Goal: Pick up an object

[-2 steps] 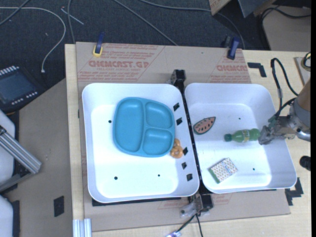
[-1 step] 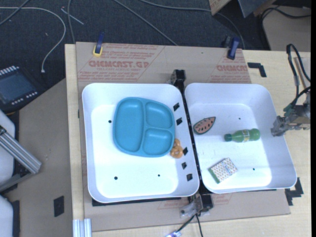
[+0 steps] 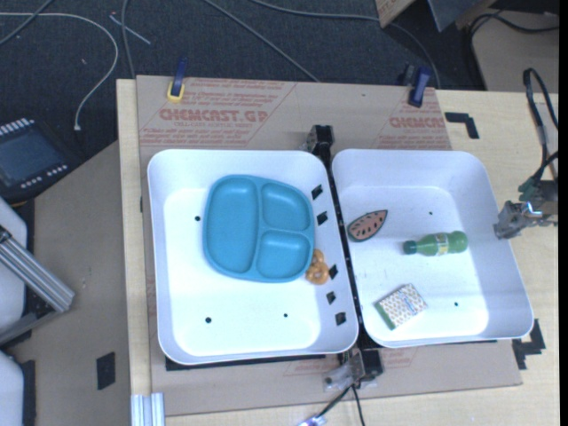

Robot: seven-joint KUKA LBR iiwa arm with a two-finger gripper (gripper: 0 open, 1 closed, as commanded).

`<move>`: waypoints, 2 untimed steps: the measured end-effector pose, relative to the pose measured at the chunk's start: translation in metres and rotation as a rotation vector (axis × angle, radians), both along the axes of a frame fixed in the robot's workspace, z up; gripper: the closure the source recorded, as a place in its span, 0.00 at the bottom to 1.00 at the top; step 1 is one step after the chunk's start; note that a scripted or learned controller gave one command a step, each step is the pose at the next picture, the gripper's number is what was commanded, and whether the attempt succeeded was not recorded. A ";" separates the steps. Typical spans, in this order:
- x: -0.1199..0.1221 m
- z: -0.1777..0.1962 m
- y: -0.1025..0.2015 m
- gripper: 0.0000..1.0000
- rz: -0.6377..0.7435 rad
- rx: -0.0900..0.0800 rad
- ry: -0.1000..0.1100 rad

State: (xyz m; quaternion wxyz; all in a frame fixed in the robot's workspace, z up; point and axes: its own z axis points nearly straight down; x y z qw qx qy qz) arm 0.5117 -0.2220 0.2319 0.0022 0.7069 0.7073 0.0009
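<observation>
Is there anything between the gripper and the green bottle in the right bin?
Nothing visible. The gripper sits just outside the right bin's right rim, and the green bottle lies on bare bin floor, apart from the other items.

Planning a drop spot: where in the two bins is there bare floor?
Left bin: bare below the blue plate. Right bin: bare above the green bottle; crowded between leaf-shaped piece, bottle and packet.
</observation>
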 end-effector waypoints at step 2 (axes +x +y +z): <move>-0.005 0.000 0.122 1.00 0.006 0.006 0.007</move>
